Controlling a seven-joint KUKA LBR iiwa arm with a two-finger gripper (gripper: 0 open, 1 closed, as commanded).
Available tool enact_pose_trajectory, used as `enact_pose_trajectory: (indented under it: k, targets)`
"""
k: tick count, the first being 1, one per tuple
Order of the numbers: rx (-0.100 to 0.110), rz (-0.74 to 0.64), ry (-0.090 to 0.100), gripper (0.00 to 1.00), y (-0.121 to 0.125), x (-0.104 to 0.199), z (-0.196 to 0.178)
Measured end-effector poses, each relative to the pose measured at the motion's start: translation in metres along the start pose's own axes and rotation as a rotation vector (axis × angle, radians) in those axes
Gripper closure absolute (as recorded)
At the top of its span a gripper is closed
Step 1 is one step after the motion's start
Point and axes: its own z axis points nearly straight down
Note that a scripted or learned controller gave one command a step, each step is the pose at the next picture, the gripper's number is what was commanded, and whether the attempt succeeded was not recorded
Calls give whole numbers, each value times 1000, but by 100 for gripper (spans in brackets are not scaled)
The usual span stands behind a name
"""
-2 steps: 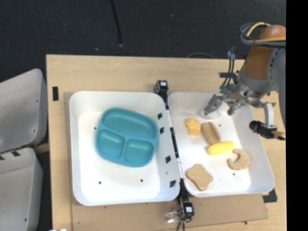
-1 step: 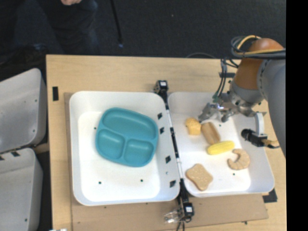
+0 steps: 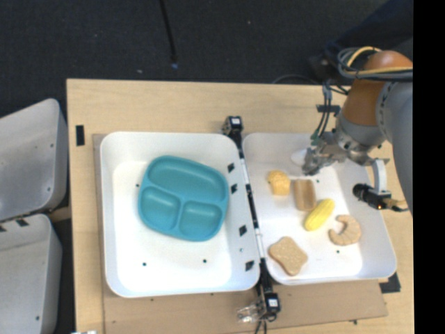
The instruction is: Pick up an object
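Observation:
The right bin (image 3: 368, 256) holds several food pieces: a small yellow-orange chunk (image 3: 279, 182), a tan block (image 3: 303, 194), a yellow corn-like piece (image 3: 318, 214), a bitten brown ring (image 3: 345, 230) and a slice of toast (image 3: 288, 255). My gripper (image 3: 316, 160) hangs over the far part of this bin, just above and right of the tan block. Nothing shows between its fingers, and their spread is too blurred to read.
A teal divided plate (image 3: 183, 197) lies in the left bin (image 3: 125, 270). Black clips (image 3: 232, 124) sit along the seam between the bins. The grey arm with its orange band (image 3: 375, 68) comes in from the upper right. Wooden bench (image 3: 174, 103) surrounds both bins.

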Motion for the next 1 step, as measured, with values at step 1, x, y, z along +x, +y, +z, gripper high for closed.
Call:
enact_pose_trajectory:
  k: [1]
  targets:
    - [-13,3,1,100,11,-3,-57]
